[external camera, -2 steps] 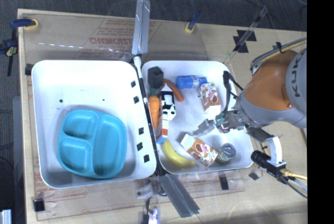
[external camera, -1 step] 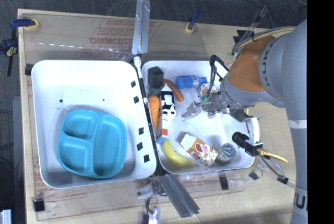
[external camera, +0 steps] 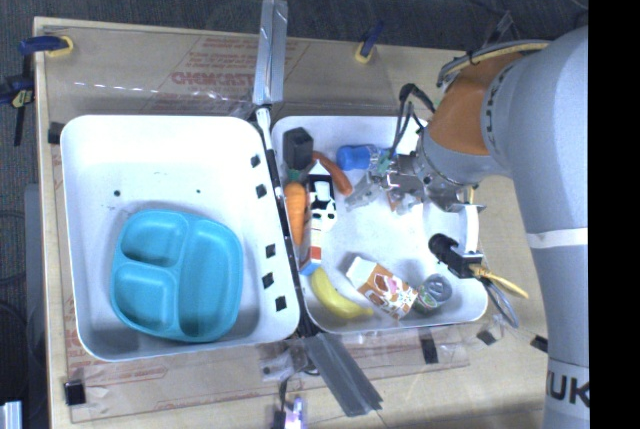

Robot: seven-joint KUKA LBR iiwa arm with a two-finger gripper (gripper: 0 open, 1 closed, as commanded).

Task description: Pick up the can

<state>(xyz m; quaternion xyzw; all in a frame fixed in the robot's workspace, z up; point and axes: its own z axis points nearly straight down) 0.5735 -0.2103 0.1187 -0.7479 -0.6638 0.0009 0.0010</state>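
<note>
My end effector (external camera: pixel 392 185) hangs low in the right bin (external camera: pixel 400 132), upper middle, near a blue object (external camera: pixel 352 157); I can't tell its state. Can (external camera: pixel 436 292) lies at the bin's near right corner, beside a carton (external camera: pixel 385 289) and banana (external camera: pixel 335 297), well apart from it.

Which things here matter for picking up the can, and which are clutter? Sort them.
For the job:
can, near corner of right bin
gripper, above that bin

Lying about:
banana
carrot
snack carton
blue compartment tray in left bin
</note>
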